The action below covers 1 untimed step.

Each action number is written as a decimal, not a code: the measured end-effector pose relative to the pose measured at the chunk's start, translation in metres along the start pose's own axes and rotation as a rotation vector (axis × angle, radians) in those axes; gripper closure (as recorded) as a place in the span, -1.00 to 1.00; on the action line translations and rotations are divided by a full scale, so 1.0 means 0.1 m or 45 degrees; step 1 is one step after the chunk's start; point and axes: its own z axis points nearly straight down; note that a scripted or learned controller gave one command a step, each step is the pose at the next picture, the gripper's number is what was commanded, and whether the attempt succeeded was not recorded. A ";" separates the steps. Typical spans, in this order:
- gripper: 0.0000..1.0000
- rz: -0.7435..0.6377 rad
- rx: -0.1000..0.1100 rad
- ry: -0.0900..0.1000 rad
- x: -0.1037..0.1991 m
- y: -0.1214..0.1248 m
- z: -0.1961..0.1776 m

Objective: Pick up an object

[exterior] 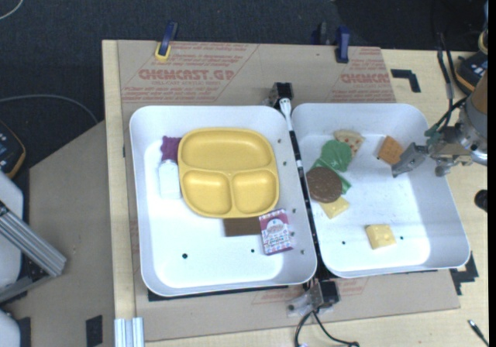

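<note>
The right bin (434,214) holds several small food toys: an orange block (390,149), a tan cracker (349,139), a green leafy piece (335,156), a round brown patty (324,183), a pale yellow wedge (335,208) and a yellow cube (380,235). My gripper (419,170) hangs over the right bin's right side, just right of the orange block and apart from it. It is open, with nothing between its fingers.
The left bin (155,252) carries a yellow divided plate (229,171), a purple item (170,146), a white bottle (168,180), a brown slab (244,225) and a small pink carton (276,232). Clamps sit at the bench's far edge.
</note>
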 end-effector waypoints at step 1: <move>-1.00 -0.005 -0.019 -0.004 0.01 0.03 -0.08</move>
